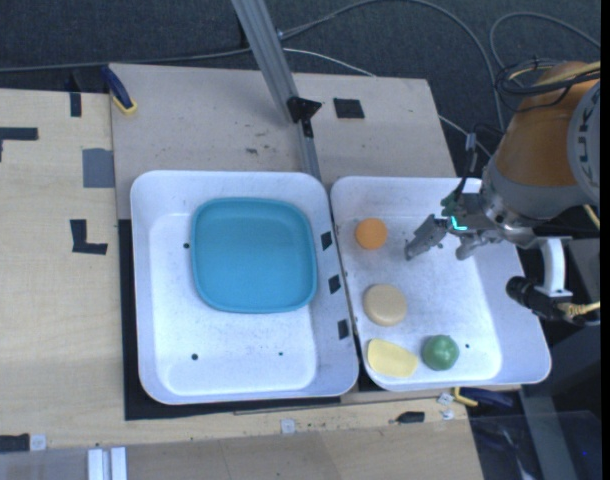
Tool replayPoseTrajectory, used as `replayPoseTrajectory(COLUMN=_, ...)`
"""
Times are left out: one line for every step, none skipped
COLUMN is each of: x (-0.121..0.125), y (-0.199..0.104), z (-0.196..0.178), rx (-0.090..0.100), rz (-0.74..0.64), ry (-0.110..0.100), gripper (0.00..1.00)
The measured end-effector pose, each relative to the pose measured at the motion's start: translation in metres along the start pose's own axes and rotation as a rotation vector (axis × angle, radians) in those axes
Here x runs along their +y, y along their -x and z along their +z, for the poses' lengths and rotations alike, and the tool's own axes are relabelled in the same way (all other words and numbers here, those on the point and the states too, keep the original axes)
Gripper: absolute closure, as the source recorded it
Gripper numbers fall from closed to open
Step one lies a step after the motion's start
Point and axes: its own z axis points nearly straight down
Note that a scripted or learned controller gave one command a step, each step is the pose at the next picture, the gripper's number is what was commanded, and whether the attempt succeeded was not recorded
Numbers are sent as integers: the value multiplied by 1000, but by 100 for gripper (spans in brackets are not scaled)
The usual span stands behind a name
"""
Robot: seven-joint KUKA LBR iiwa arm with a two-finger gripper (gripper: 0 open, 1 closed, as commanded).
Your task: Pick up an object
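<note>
Right bin [505, 363] (four objects inside) sits under spread gripper [446, 243].

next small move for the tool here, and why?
Probably shift the tool toward the orange ball and lower it. Its fingers look spread with nothing between them, it hangs over bare floor of the right bin, and that ball lies nearest.

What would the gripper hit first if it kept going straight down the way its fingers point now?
Most likely the bare white floor of the right bin. The gripper hangs open over a free patch; the orange ball lies to its left, though depth is hard to judge.
</note>
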Motion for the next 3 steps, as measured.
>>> replayPoseTrajectory(x=0, y=0, z=0, rx=0, rz=0, ry=0, gripper=0)
replayPoseTrajectory(x=-4, y=4, z=61, rx=0, rz=1, ry=-5, gripper=0)
replayPoseTrajectory(x=-3, y=4, z=110, rx=-1, rz=1, ry=4, gripper=0)
